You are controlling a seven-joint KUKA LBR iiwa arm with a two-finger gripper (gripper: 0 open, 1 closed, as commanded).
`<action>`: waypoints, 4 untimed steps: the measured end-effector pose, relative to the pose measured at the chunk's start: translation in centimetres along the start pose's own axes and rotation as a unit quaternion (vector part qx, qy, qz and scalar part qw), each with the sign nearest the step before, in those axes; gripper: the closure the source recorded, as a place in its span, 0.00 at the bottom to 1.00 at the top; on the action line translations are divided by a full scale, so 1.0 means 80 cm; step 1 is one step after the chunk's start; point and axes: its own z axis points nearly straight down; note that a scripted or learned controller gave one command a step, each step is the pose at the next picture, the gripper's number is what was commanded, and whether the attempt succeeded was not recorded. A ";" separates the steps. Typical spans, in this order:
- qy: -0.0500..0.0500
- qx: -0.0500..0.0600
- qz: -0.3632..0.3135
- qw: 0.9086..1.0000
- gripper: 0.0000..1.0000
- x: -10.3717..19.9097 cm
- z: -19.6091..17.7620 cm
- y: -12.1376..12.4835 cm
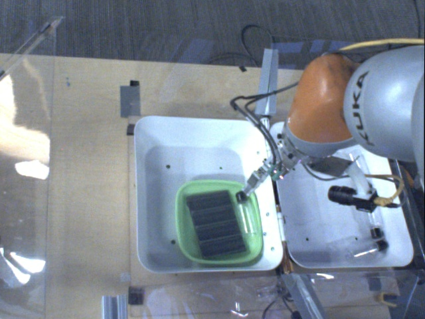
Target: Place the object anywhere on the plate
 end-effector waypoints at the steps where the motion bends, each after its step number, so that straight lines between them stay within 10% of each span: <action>1: -0.001 -0.001 -0.030 1.000 0.00 -0.091 -0.063 0.060; 3: -0.004 -0.001 -0.141 0.990 0.00 -0.191 -0.315 0.021; 4: -0.003 -0.001 -0.174 0.985 0.00 -0.247 -0.304 -0.029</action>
